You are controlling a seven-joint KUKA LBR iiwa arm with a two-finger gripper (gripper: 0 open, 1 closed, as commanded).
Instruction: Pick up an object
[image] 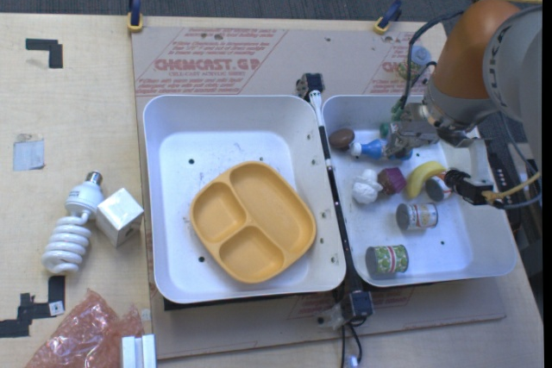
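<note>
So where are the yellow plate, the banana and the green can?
yellow plate [252, 222], camera view, on the ridge between its compartments.
banana [423, 177], camera view, on the middle of its curve.
green can [387, 259], camera view, on its label.

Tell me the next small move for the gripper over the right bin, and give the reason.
Probably a short descent straight down. The gripper sits over the back of the right bin, right by the blue and white object, with nothing seen between its fingers. The banana and purple object lie just in front.
</note>
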